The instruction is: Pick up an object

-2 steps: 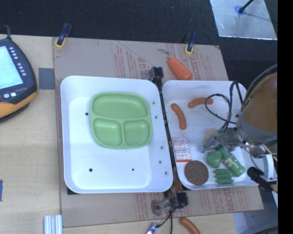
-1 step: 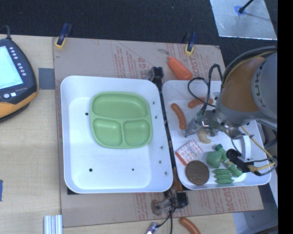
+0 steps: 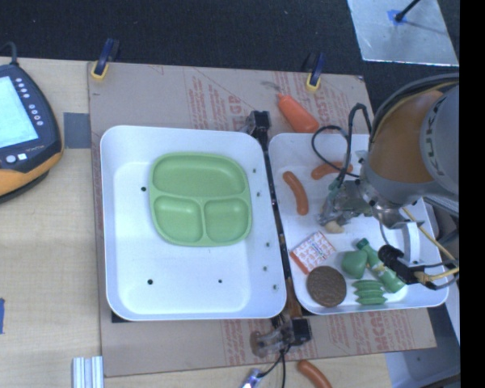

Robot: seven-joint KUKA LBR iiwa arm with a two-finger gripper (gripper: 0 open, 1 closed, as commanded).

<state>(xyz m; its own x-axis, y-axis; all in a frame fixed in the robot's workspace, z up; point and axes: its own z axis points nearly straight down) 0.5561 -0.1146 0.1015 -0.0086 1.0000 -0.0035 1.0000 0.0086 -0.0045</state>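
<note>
gripper (image 3: 336,211): middle right of frame, low in the right bin (image 3: 436,297)
sausage (image 3: 296,192): just left of it, long axis near-vertical
jaws: probably open; cannot tell

The right bin (image 3: 301,296) holds small toy foods. A brown sausage (image 3: 296,192) lies at 10 o'clock, a red-patterned white packet (image 3: 313,250) near 8, a round brown cookie (image 3: 326,285) at 7, and green vegetables (image 3: 369,275) at 5 o'clock.
</note>
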